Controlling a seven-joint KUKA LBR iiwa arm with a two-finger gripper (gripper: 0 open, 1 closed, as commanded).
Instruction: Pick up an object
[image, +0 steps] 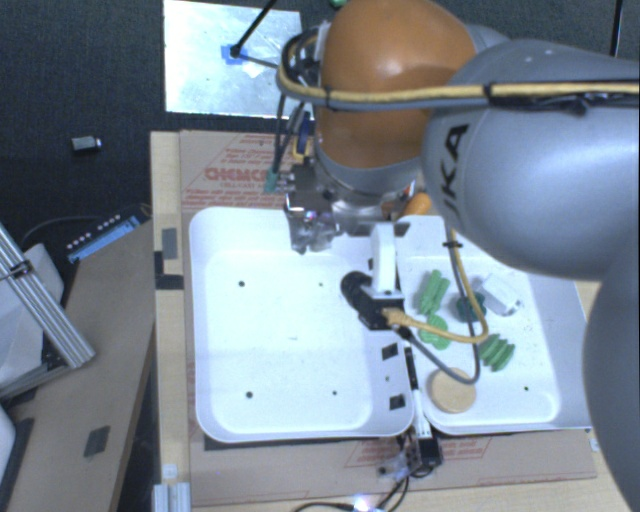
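Grey and orange, the arm (480, 130) reaches across both white bins on the worktop. Its gripper (312, 232) hangs over the far edge of the left bin (270, 340); whether it is clenched or released cannot be told. The right bin (530, 390) holds green ridged pieces (433, 295), another green piece (497, 352), a tan disc (453, 392) and a small white object (500, 296).

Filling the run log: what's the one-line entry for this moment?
arm: over left bin | gripper: near back rim | right bin: green pieces, tan disc
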